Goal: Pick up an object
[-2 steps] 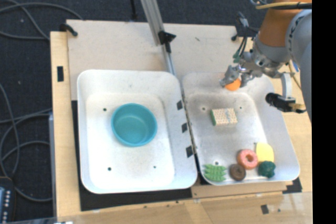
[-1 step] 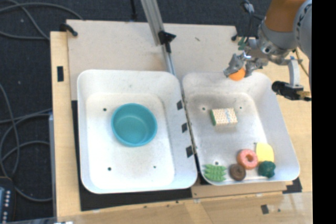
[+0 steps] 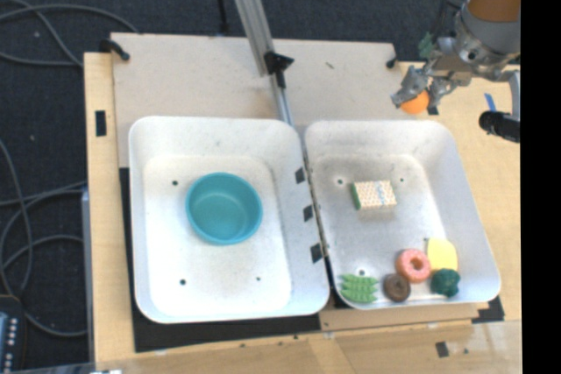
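Observation:
My gripper (image 3: 422, 94) hangs over the bench just behind the back rim of the right bin (image 3: 456, 153). A small orange object (image 3: 415, 102) sits between its fingers, lifted clear of the bin. On the right bin's floor lie a speckled block with a green edge (image 3: 373, 194), a pink donut (image 3: 412, 264), a brown donut (image 3: 397, 287), a yellow piece (image 3: 442, 254), a dark green piece (image 3: 446, 281) and a light green leafy piece (image 3: 358, 286).
The left bin (image 3: 149, 153) holds a teal bowl (image 3: 223, 207). A slanted metal post (image 3: 254, 13) rises from the bench behind the seam between the bins. Cables lie on the dark floor at left.

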Action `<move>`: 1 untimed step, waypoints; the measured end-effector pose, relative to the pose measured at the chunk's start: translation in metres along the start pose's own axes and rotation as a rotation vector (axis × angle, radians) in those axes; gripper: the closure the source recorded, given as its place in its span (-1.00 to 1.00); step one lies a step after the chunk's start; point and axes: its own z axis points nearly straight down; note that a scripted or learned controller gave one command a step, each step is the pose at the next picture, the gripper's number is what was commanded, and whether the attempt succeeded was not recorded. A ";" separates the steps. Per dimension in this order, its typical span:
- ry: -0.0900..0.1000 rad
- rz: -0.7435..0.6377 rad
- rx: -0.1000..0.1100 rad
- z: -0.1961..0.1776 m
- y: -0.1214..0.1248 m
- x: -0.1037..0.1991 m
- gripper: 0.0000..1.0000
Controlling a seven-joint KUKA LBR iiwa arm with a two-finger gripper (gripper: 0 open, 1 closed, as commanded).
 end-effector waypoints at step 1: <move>0.001 0.001 0.010 0.015 -0.015 0.049 1.00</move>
